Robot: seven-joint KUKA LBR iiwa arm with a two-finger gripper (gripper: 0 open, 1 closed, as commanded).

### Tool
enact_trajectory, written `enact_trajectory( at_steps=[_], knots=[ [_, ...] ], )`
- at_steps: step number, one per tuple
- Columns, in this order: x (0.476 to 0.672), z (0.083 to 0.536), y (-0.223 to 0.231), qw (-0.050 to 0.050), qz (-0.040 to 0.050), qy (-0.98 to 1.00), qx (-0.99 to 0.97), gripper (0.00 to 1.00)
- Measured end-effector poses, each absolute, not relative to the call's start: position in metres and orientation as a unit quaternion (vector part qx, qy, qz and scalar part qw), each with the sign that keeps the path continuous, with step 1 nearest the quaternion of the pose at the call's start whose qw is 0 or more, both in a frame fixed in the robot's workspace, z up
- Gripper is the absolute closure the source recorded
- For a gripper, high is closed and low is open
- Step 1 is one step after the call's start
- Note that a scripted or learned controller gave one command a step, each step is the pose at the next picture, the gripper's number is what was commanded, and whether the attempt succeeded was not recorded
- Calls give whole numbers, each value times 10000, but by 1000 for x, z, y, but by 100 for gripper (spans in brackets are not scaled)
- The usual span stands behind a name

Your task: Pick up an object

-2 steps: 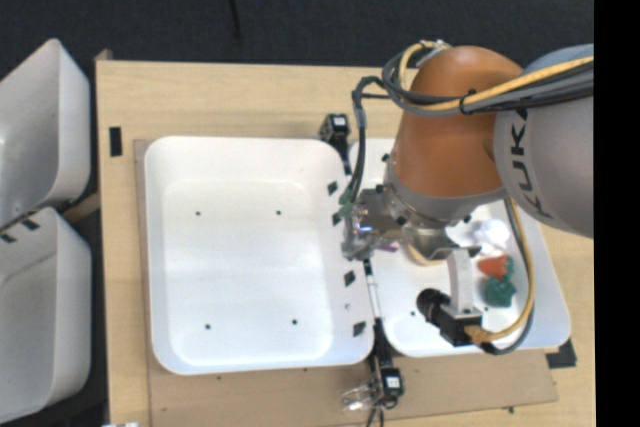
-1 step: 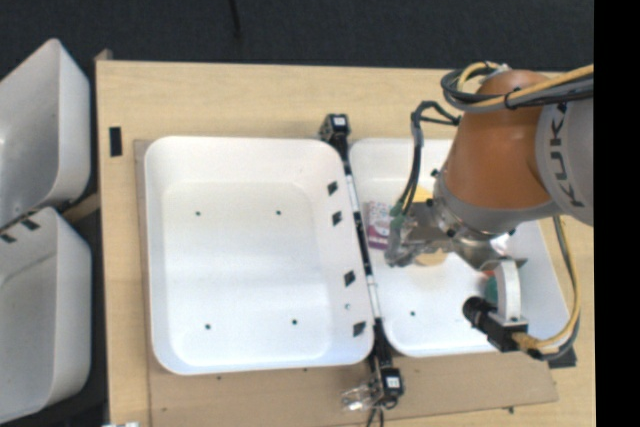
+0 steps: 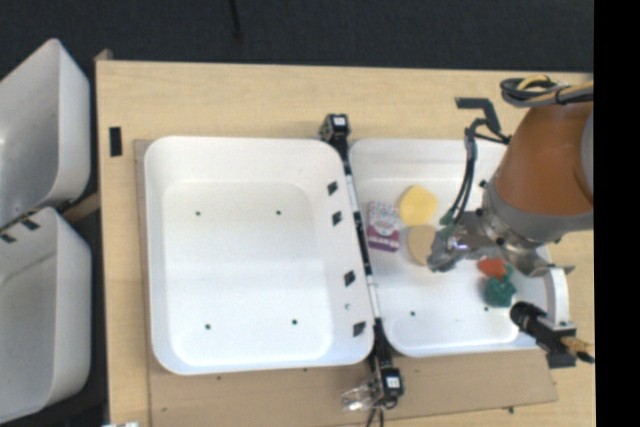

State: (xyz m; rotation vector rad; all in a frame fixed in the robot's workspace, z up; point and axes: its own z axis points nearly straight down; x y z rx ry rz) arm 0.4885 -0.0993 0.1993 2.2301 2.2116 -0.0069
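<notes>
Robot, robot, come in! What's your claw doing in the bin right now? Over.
Gripper low in right white bin, jaws unclear. Beside pale tan round object; nothing seen held. Yellow round object, purple-white packet close by.

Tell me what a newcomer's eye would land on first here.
The grey arm with its orange band reaching over the right bin, its gripper low beside a tan object. Near it lie a yellow disc, a purple-and-white packet and a green and red piece. The left bin comes next.

A light wooden bench (image 3: 230, 95) carries two shallow white bins set side by side and touching. The left bin (image 3: 250, 255) and the right bin (image 3: 400, 330) lie flat on it.
</notes>
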Motion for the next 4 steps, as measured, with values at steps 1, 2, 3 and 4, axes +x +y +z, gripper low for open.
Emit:
enact_trajectory(
  at_steps=[1,2,3,4],
  knots=[
    [488,97,-164,1,-18,7046,7096,100],
    [492,101,-234,27,-10,7054,7088,100],
    [576,117,-175,30,29,7105,7037,100],
    [642,208,-75,50,62,7120,7021,100]
  ],
)
